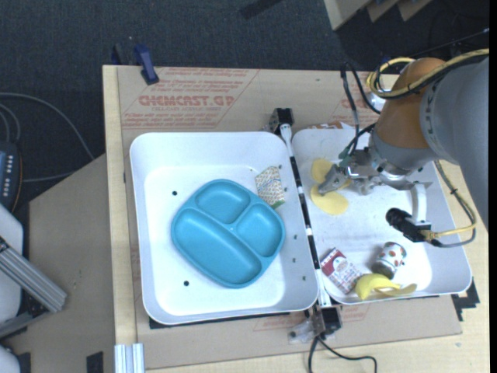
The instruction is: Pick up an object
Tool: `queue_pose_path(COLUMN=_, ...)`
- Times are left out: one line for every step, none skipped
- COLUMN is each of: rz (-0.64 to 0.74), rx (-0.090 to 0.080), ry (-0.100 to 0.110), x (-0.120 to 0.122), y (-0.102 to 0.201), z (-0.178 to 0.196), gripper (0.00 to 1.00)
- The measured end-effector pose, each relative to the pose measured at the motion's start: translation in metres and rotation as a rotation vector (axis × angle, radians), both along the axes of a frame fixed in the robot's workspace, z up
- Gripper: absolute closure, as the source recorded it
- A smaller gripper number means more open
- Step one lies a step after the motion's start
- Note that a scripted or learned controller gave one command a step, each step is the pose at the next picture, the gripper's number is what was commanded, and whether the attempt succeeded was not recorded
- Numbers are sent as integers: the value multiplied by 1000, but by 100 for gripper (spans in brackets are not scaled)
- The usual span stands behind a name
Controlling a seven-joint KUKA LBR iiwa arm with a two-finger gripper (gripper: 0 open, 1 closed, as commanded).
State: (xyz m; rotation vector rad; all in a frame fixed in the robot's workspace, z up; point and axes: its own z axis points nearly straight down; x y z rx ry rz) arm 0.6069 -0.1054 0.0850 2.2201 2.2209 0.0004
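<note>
Two shallow white bins sit side by side on a bench, with a robot arm (435, 107) reaching into the right bin (443, 274).

Nearest, along the right bin's front edge, lie a yellow banana-shaped toy (378, 287), a small red-and-white packet (338, 267) and a round white-and-red object (390, 256), crowded together near the front left corner. The middle of this bin's floor is bare, leaving open room to work. Farther back, beside the bin's left wall, the gripper (328, 185) hangs low over two flat yellow pieces (330, 193), likely its target; its fingers look slightly spread with nothing pinched between them. The wall close by leaves little side clearance. In the left bin (147, 231), a blue divided tray (227, 231) fills the centre, and a small patterned pouch (269, 184) rests near its right wall.
</note>
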Motion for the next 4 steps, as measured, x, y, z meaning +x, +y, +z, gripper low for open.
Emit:
queue_pose_path(rz=1, rx=0, ry=-1, x=45, y=14, z=0, gripper=0)
queue_pose_path(rz=1, rx=-1, ry=-2, x=60, y=6, z=0, gripper=0)
queue_pose_path(rz=0, rx=1, ry=2, x=17, y=8, z=0, gripper=0)
queue_pose_path(rz=0, rx=0, ry=-1, x=24, y=2, z=0, gripper=0)
